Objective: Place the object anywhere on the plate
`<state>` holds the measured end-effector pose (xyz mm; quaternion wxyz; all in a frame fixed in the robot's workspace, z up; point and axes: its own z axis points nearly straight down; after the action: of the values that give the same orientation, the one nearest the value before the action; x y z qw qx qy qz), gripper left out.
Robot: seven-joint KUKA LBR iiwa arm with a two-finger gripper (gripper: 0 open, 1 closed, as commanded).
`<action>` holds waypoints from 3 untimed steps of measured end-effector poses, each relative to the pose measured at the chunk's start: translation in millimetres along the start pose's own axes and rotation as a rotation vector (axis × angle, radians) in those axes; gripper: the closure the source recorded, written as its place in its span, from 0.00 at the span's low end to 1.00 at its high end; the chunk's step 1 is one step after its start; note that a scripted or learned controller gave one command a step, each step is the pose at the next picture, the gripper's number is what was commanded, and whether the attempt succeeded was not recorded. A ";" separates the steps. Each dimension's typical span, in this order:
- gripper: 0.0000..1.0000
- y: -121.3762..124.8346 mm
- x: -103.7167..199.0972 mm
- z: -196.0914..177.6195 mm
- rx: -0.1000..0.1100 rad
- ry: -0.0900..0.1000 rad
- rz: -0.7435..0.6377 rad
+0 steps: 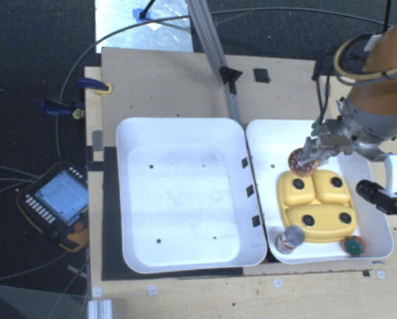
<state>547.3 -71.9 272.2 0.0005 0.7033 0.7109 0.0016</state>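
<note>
The left bin (178, 191) offers open floor. In the right bin (265, 151), the yellow plate (318, 205) fills the middle, leaving a bare strip along its left wall.

View: you had one fixed camera above the bench (185, 68), looking down at a slant | Reach: far enough back that you saw both white bins, the left bin (178, 191) and the right bin (268, 145), plus dark floor beyond the bench | Arm side: the arm (378, 78) entered from your right.
</note>
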 end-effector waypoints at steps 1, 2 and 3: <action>1.00 7.2 61.7 5.3 0.001 0.001 -0.001; 1.00 15.3 120.1 8.5 0.001 0.001 0.000; 1.00 30.4 160.1 24.0 0.002 0.000 0.002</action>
<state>576.0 88.5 248.5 0.0000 0.7040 0.7102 0.0009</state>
